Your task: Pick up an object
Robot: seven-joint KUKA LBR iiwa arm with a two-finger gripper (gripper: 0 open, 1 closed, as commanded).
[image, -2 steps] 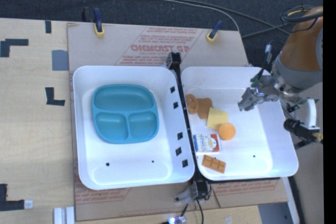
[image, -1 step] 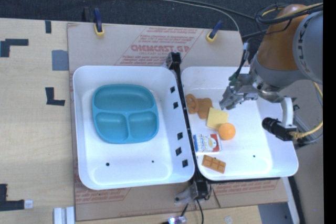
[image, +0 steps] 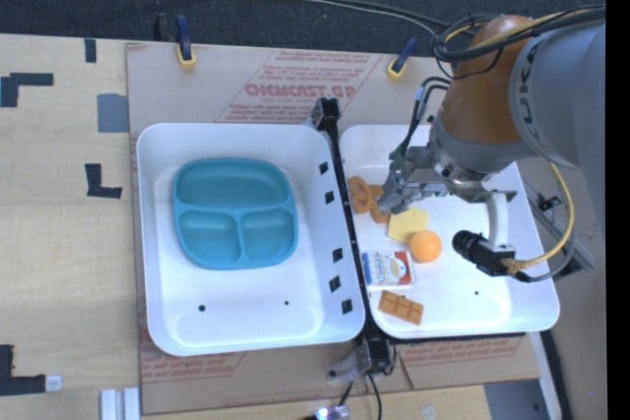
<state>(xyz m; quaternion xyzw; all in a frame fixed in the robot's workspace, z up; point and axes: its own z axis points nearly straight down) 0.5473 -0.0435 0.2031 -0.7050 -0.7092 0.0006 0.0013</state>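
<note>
Camera view: end effector (image: pixel 391 200) low in the right white bin (image: pixel 512 310), tip just beside the tan pretzel-shaped toy (image: pixel 360 194), which lies to its left near the bin divider. Grip state: cannot tell. Pale yellow wedge block (image: pixel 407 224) and orange ball (image: pixel 425 246) sit just below the tip. Pretzel looks flat, looped, small; likely target.

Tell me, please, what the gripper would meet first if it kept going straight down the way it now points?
Probably the yellow block, or the brown pretzel-like piece beside it: the gripper hangs over the gap between them in the right bin. Its height above them is unclear from this slanted view.
</note>
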